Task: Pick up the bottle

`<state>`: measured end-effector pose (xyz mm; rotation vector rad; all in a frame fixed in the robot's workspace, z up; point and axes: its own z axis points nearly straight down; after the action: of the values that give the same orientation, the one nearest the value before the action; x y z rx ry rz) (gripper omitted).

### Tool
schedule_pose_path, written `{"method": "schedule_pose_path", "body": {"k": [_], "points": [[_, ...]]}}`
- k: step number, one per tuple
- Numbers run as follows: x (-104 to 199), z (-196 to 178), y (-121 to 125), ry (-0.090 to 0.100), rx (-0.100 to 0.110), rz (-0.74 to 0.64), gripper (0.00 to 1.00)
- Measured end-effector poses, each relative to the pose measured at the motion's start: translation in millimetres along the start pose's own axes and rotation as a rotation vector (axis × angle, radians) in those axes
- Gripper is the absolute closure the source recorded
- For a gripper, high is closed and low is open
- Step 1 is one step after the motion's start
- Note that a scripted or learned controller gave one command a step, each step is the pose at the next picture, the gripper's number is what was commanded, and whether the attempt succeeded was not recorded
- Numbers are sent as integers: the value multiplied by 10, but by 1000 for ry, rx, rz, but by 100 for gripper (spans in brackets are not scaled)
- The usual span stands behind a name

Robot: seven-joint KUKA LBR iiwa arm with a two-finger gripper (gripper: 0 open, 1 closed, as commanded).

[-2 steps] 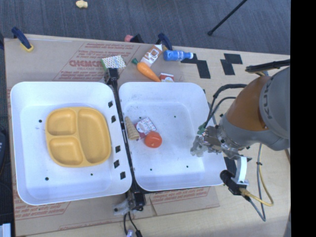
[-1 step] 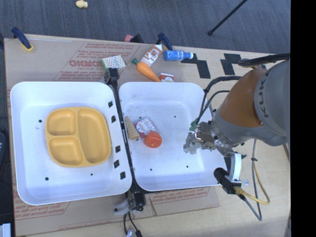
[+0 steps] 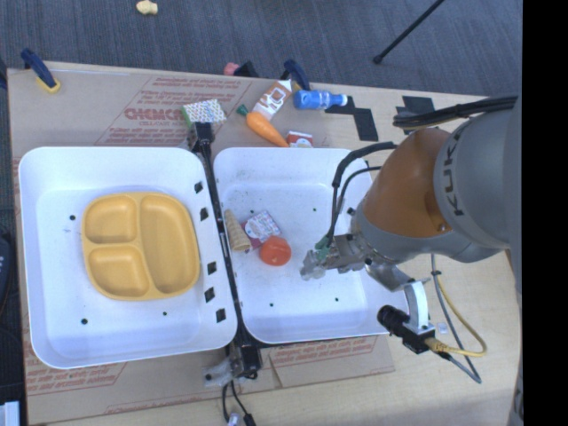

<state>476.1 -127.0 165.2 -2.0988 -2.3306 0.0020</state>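
Hand parked in the wrong spot for the bottle

The hand (image 3: pixel 316 263) hangs over the right bin (image 3: pixel 293 318) (can't tell if it's clenched), but the bottle (image 3: pixel 318 100) lies on the worktop beyond that bin's far rim, so a grab here likely snags the red ball (image 3: pixel 275 252).

Red print on the cardboard sheet (image 3: pixel 146 118) reads "CHEMC…" — the rest is unclear; grey letters "KU" stand on the arm (image 3: pixel 461 193) above the wrist.

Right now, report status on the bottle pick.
Pincer low in right bin, nothing seen held. Bottle outside, on cardboard behind the bin, untouched. Bin's back wall between them.
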Motion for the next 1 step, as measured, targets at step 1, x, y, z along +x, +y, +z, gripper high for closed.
{"method": "schedule_pose_path", "body": {"k": [1], "points": [[150,15,16,0,0,-210,100]]}}
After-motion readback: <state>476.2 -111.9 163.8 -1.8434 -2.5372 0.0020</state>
